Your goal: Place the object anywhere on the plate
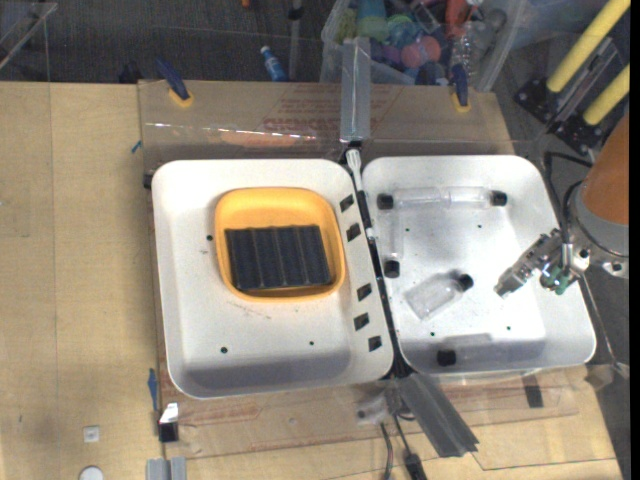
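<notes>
A yellow plate (278, 208) lies in the left bin (190, 348). A dark ribbed rectangular object (278, 256) rests flat on the plate and covers most of its middle. My gripper (518, 275) hangs over the right side of the right bin (560, 338), far from the plate, and nothing shows in it. A small clear bottle-like item with a dark cap (438, 293) lies on the right bin's floor, a little to the left of the gripper and apart from it.
A clear bar with dark ends (440, 199) lies along the back of the right bin. A divider with black tabs (362, 268) runs between the bins. A box of coloured toys (420, 13) stands behind the bench.
</notes>
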Tool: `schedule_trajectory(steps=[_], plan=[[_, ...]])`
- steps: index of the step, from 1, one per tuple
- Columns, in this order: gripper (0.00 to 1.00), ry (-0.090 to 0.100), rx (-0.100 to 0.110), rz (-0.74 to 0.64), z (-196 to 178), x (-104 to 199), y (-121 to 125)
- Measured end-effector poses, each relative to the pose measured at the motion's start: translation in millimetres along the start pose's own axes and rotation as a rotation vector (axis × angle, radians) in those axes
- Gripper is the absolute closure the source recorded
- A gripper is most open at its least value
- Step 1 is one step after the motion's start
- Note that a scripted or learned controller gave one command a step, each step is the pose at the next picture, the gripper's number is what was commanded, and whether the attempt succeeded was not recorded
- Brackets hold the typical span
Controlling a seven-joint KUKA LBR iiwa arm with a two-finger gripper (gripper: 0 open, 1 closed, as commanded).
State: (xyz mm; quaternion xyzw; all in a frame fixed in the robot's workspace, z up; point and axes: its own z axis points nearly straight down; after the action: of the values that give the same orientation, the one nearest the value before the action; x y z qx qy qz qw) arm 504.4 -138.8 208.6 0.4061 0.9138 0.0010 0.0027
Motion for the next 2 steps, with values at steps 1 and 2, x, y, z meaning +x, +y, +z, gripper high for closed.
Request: schedule_trajectory(steps=[1,2], plan=[[1.0,-0.003,0.0,-0.225,-0.1,-63.4,19.7],[1.0,-0.002,-0.001,-0.311,20.5,-110.2,72.1]])
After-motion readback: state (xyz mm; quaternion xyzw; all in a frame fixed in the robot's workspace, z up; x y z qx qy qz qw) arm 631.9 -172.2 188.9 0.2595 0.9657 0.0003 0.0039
